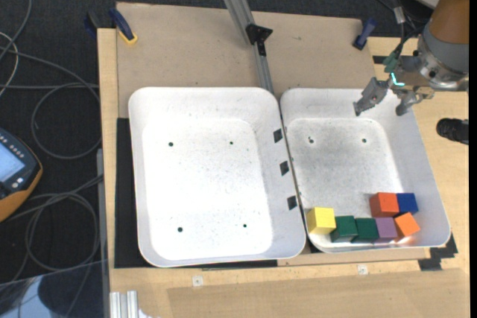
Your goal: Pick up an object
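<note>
gripper (387,99) fingers spread, nothing btwn, over right bin (417,153) far rim | blocks (367,221) cube-shaped, matte, clustered near corner | bins smooth white, speckled

Lighting is even and moderately bright, apparently from overhead. Both white bins (209,104) read clean, without blown highlights; mild glare sits on the right bin's near rim beside the orange block (407,223). Shadows are soft and short. Focus is adequate at centre. The dark floor (45,26) at left is underexposed, and the near-left corner shows blur.
</note>
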`<state>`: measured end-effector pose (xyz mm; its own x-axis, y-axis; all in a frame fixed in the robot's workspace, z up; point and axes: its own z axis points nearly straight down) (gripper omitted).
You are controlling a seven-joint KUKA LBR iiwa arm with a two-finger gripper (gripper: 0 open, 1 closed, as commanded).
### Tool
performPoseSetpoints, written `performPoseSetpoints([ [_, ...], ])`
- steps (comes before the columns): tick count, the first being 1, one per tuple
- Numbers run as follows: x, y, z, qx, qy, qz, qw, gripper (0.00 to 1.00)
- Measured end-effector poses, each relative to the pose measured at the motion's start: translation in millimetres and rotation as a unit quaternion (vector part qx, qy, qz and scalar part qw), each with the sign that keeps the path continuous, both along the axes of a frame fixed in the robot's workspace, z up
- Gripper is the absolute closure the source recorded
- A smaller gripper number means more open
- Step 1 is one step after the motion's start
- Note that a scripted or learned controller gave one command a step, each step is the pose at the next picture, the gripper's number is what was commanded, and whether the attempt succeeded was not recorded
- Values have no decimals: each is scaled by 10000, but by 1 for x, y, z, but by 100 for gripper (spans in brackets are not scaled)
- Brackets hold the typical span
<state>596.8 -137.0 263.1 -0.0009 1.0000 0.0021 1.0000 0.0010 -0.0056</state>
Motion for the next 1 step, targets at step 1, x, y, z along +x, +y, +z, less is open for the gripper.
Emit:
performPoseSetpoints([
  [1,1,0,2,-4,-23,1,10000,0],
])
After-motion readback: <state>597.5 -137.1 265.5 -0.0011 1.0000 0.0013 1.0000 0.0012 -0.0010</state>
